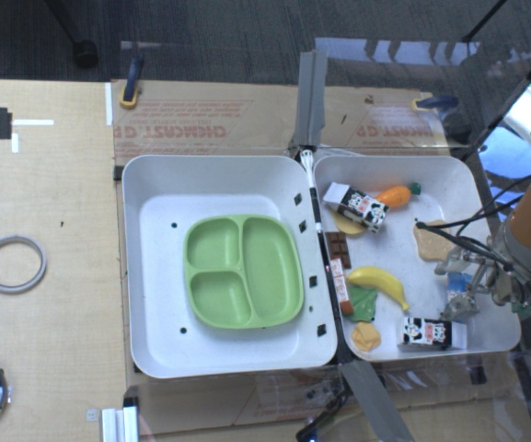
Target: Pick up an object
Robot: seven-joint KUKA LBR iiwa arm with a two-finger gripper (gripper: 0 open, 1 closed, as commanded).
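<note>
We see a matt green plastic divided plate (244, 271) inside a smooth, faintly glossy white plastic bin (145, 274); at three o'clock a glossy yellow plastic banana (380, 284); at twelve, rough brown printed cardboard (201, 118).

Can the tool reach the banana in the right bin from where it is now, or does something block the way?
Probably yes. The tool hangs over the right bin's right side, and the banana lies uncovered to its left with bare bin floor between them. The green piece touching the banana's lower edge may crowd a grasp.
</note>
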